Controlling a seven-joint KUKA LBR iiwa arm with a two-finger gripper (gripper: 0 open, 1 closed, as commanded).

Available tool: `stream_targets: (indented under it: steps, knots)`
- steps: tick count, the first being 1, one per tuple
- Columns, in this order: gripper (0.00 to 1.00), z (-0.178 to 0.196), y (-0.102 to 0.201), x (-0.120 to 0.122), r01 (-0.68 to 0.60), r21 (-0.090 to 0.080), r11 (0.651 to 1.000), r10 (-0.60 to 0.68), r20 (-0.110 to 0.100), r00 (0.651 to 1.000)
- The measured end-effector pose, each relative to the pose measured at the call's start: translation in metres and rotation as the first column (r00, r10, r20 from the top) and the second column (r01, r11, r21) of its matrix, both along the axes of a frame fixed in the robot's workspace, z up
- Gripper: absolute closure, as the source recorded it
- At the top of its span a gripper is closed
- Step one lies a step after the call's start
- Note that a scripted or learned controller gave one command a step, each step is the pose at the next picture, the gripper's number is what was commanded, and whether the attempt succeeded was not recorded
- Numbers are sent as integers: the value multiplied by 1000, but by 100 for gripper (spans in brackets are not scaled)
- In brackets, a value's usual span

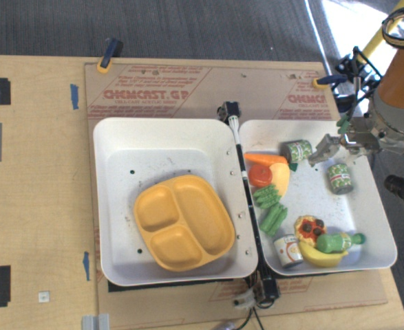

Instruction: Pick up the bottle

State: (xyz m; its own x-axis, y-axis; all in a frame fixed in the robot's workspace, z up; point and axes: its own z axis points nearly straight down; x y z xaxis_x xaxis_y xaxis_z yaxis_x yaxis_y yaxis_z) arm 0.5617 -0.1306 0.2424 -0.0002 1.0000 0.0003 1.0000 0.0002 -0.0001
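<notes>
The green bottle (338,241) lies on its side in the right bin (384,215), at its near edge, touching a banana (319,254). The gripper (323,150) hovers over that bin's far side between two green-labelled cans (296,150), whether its jaws are apart cannot be told. The brown board (208,91) under the bins reads "CHEMCAST GP".
</notes>
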Motion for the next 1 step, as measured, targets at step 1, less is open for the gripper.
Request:
stream_targets:
  steps: [1]
  knots:
    - [0, -58, 81, -17, -157, 1, 988, 157, -1, 988]
